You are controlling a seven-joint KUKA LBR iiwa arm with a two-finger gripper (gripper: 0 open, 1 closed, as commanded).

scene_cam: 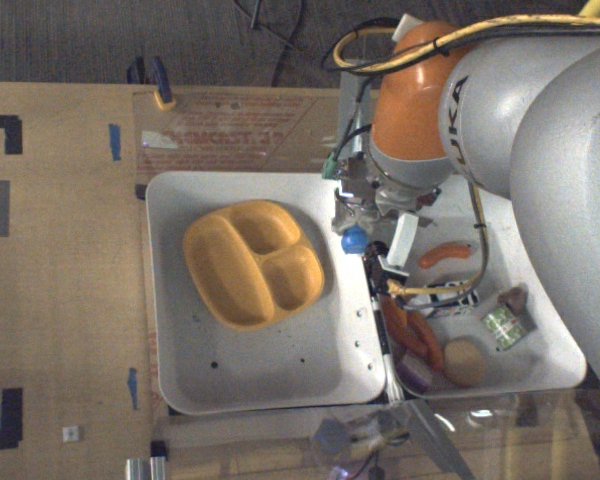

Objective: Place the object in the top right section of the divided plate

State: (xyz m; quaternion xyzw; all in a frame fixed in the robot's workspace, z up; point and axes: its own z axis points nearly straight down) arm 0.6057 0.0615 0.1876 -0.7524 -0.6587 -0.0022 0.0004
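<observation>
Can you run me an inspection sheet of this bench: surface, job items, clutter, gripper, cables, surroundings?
Surface: left white bin and right white bin side by side on a tan bench.
Job's things: yellow divided plate in the left bin, sections bare.
Clutter: sausage, green-labelled can, tan round item, red pieces in the right bin.
Gripper: gripper over the bins' shared edge; a small blue object beside it.
Cables: yellow cable hanging from the arm.
Surroundings: dark floor, blue clamp.
</observation>
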